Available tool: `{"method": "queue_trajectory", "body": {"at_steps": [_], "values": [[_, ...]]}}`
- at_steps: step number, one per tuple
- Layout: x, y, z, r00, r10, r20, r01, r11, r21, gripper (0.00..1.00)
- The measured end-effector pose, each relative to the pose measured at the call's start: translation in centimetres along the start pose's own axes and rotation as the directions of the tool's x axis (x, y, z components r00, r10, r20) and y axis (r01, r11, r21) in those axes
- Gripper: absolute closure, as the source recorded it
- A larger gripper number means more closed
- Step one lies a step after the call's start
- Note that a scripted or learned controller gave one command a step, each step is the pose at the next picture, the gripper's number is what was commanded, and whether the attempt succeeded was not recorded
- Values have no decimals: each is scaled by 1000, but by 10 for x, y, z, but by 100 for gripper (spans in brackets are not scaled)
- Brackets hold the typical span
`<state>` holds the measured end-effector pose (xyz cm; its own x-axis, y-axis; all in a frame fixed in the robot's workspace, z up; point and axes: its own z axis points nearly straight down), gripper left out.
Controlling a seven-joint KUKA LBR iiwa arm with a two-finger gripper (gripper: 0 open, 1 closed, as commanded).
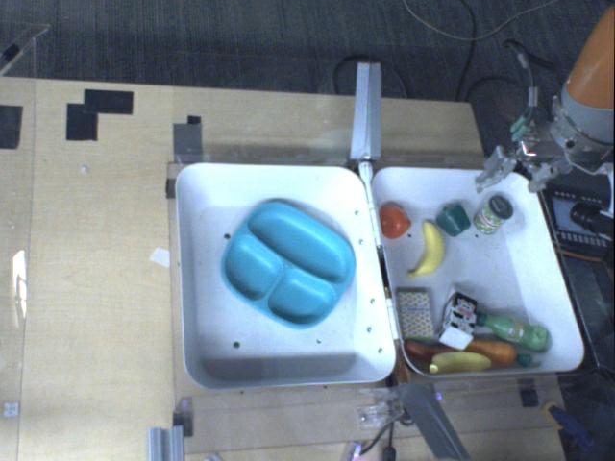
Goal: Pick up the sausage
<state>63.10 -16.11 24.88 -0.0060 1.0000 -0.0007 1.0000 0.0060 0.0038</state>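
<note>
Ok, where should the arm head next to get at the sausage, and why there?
Probably travel toward the near edge of the right bin. The gripper sits over its far rim beside the small can, while the sausage, dark reddish, lies at the front among the piled items.

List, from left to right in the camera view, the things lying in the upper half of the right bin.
Red tomato → yellow banana → teal cup → small jar.

Two white bins (192, 286), one blue tray (288, 262), one banana (430, 249), one tomato (394, 221)
</note>
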Motion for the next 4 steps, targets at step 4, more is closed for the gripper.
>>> {"method": "queue_trajectory", "body": {"at_steps": [4], "values": [[7,39,-16,966,260,1,-260,966,-4,0]]}}
